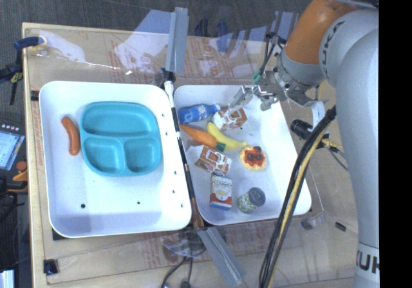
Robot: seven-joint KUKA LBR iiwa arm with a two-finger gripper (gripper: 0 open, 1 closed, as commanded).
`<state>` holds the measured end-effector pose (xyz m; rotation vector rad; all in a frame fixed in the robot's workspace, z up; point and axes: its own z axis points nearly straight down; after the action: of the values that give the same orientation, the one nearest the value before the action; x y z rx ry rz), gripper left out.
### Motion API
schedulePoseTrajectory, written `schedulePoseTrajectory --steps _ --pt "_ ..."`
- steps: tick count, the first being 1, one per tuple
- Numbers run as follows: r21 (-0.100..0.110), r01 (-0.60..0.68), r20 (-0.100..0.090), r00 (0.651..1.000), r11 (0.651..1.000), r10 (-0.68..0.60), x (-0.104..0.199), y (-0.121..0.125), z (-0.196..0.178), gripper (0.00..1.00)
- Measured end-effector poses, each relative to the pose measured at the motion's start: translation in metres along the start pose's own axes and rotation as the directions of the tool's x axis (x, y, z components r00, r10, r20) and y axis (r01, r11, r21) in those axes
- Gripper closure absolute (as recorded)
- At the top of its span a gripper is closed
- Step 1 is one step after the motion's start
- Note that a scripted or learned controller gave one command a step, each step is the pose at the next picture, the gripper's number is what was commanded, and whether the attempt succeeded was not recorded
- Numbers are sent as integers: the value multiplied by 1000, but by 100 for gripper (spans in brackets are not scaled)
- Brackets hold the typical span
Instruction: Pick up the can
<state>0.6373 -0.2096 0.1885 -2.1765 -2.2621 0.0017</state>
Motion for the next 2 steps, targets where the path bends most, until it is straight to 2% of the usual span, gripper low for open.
schedulePoseTrajectory --steps 1,2 --pt "-18 21 8 1000 1000 -21 -1 23 77 0" --pt "-1 33 0 999 999 -33 35 1 15 0"
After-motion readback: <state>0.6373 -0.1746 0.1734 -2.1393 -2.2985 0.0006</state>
